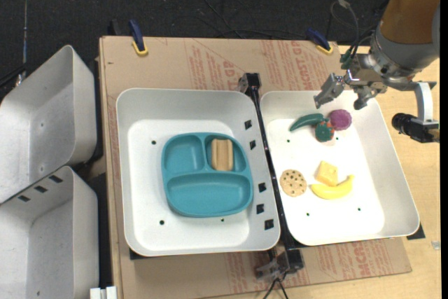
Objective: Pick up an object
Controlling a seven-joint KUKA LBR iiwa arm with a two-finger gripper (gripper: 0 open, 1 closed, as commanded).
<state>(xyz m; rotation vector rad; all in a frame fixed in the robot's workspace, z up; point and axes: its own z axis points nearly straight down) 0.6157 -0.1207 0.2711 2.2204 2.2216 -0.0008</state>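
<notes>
Tool point(345, 89): fingers spread open, holding nothing, above right bin's point(392, 171) far edge.
Purple object point(340, 119): just below it.

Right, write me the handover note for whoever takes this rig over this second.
Gripper: open, holding nothing, above the far edge of the right bin.
Right bin holds a purple piece, a green pepper and a small dark green piece bunched at the far end; nearer are a cookie, a yellow block and a banana.
Left bin holds a teal divided plate with a tan bread-like piece in its far right compartment.
Done: nothing picked.
Left: descend, close on one object, lift. The purple piece looks nearest.
</notes>
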